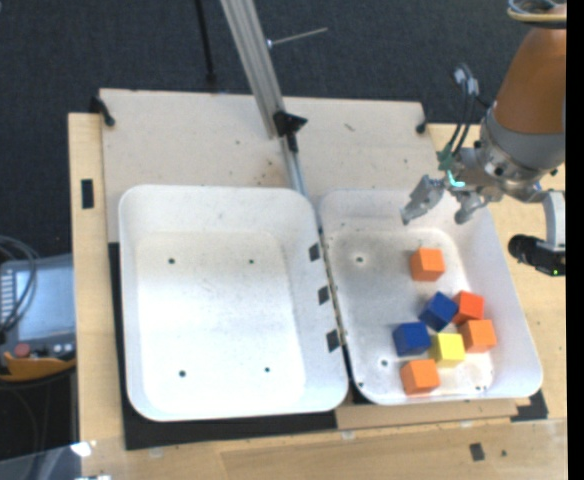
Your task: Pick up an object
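Front of right bin: orange cube [420, 375], yellow cube [449, 347] and blue cube [410, 338] packed close, sides touching or nearly so.
Behind them: second blue cube [439, 310], turned on the diagonal, with two more orange cubes [469, 305] [479, 334] to its right; all crowd together.
Lone cube: orange [428, 263], well apart from the cluster, nearest the gripper; judged the easiest pick.
Right bin [372, 218]: shallow white tray, rounded corners, floor smudged grey.
Left bin [222, 298]: same make, speckled floor, a few dark dots.
Counter [212, 138]: pale board, scuffed, a slanted metal post standing at its rear.
Gripper [445, 203]: above the rear of the right bin, beyond the lone cube; fingers [418, 203] look spread apart with nothing between them.
Arm: grey wrist, orange band, entering from the right with loose cabling.
Materials: cubes read as hard, matte, flat-faced, sharp-edged; bins smooth moulded plastic.
Risk, cluster: fingers coming down there would likely land on a neighbour's top or wedge two cubes, since the gaps look too tight.
Risk, lone cube: a descent off centre could nudge it so it slides on the smooth floor.
Risk, rotation: fingers set across a cube's corners, not its faces, could squeeze it out.
Risk, wall: the bin's rear rim lies close to the gripper; a low approach could clip it.
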`<state>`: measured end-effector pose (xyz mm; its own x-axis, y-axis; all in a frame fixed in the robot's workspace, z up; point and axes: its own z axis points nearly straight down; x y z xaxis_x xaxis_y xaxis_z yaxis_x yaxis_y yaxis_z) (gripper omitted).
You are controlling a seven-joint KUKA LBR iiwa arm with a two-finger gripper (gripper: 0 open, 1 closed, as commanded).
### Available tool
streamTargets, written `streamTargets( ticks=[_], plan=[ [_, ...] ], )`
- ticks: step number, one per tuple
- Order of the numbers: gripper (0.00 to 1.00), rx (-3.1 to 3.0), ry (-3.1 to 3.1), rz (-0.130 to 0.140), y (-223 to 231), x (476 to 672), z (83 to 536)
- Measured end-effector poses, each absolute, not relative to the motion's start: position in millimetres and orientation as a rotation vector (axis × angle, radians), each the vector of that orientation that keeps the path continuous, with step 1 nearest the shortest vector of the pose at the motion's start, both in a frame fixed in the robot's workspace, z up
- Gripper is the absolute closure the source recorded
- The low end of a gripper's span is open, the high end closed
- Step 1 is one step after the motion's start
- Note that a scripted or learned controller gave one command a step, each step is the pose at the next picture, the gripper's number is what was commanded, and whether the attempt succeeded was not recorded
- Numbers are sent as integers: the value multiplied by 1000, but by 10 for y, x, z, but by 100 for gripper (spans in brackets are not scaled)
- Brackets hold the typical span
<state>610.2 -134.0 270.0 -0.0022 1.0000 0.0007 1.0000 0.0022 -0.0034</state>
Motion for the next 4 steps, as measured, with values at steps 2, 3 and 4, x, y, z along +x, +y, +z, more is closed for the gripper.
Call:
streamTargets(
  ticks=[2,3,4],
  plan=[
    [0,-2221,-2218,8,-1355,6108,2094],
    [0,-2223,-2215,7,-1277,6097,1515],
    [0,-2224,-2219,5,-1289,6094,1000]
  ],
)
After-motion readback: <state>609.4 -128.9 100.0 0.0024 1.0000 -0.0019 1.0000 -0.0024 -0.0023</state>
